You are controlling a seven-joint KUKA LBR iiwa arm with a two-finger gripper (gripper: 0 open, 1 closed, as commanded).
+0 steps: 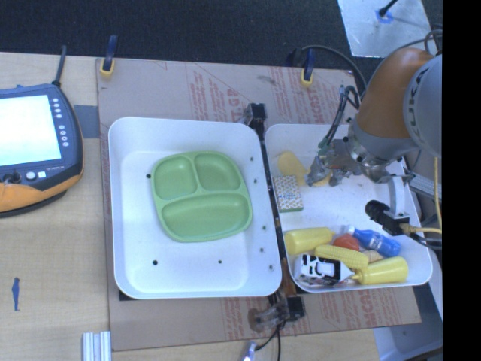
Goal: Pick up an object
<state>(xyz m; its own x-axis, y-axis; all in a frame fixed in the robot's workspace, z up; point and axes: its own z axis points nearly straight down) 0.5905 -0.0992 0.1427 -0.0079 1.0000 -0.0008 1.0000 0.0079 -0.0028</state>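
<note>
The yellow lump (288, 162), soft-edged and rounded, lies in the upper left part of the right bin (421, 277), just left of the gripper (320, 173). The gripper is a dull metal cluster hanging low over the bin floor. Whether it is open or closed cannot be told, and nothing can be made out in its grasp.

Just below the lump lies a small flat box (288, 194), rectangular, with a fine speckled print. It sits close against the bin's left wall.

Along the lower edge of the same bin several things are crowded together. There is a blocky yellow piece (307, 239) with a matte surface, and a glossy red ball (346, 242). A blue bottle (378, 241) with a white neck lies on its side. Also there are a long yellow banana-like shape (343, 256), a smooth yellow bottle (382, 271), and a black and white item (316, 268) whose shape is unclear.

The arm (398, 96) is smooth grey with a shiny orange band and enters from the upper right of the frame.

In the left bin (131, 277) rests a pale green plastic plate (201, 195), rounded at the corners and split into three shallow compartments. Both bins are smooth white plastic set on a brown cardboard sheet (188, 89). A handheld screen (34, 138) with a grey and orange casing lies at the left of the frame.
</note>
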